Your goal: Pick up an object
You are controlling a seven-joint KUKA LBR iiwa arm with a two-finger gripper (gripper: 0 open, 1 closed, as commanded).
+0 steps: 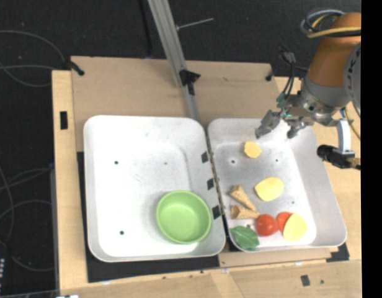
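Bench (129, 85): tan board surface, filling the middle of the frame, set on a black floor with loose cables trailing at the left edge. A grey metal rail (168, 39) runs down at a slant from the top centre to the gap between the bins.

Left bin (116, 148): shallow, white, speckled, lower left of centre. Holds one green bowl (183, 216), upright, at its lower right corner.

Right bin (315, 185): shallow, white, touching the left bin along a clipped seam. Contents, all lying loose:
- small yellow piece (252, 149), upper middle of the bin, just below the gripper
- larger yellow oval piece (268, 189), centre
- two tan wedge-shaped pieces (242, 202), just left of the oval, near the seam
- green leaf-like piece (244, 236), at the bottom rim
- red round piece (266, 225), beside the leaf piece
- red-and-yellow round piece (293, 226), touching or just beside the red one

Arm (330, 61): grey with an orange band, entering at the upper right of the frame, cables along its side.

Gripper (279, 127): over the upper edge of the right bin, fingers spread apart, nothing between them. The small yellow piece lies nearest, apart from the fingertips.
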